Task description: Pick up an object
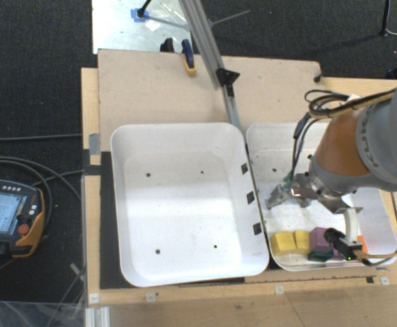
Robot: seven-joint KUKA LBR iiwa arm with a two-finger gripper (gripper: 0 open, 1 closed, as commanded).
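My gripper (278,195) hangs low over the middle-left of the right bin (273,142), close to the wall it shares with the left bin, pointing left. Nothing shows in it. Along the right bin's near edge lie two yellow blocks (290,242), a purple block (319,237), a dark green piece (319,255) and a small orange piece (361,246). These lie below and to the right of the gripper, apart from it. The grey arm and its orange band (338,148) cover the bin's right half.
The left bin (184,203) sits beside the right one. A slanted metal pole (205,39) crosses the back of the bench. A black cable (300,148) loops by the wrist. A teach pendant (7,216) lies off the bench at far left.
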